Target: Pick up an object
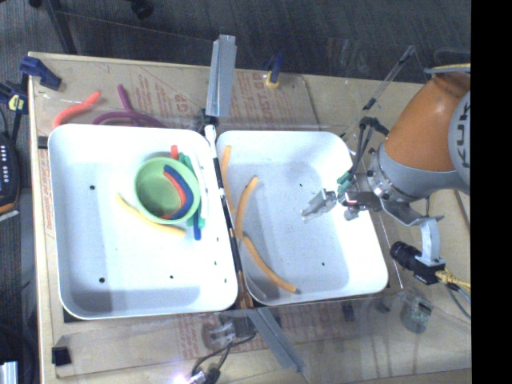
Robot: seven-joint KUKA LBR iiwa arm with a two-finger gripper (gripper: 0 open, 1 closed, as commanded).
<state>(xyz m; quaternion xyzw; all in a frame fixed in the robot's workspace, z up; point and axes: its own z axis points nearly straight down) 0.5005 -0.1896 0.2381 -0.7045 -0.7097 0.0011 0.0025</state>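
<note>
Camera view has the gripper point(318, 204) hanging open and empty near the right bin's point(364, 274) right edge, well apart from the orange tubes point(244, 202) along its left edge, so closing here probably grabs nothing.

A bowl point(166, 189) sits in the left bin point(96, 278); long bendy sticks point(245, 206) lie in the right bin point(352, 274); the gripper point(324, 202) hangs over the right bin.

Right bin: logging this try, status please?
Gripper over right bin, nothing between its fingers. Orange tubes along bin's left side, apart from gripper. Nothing blocking the way to them.
</note>
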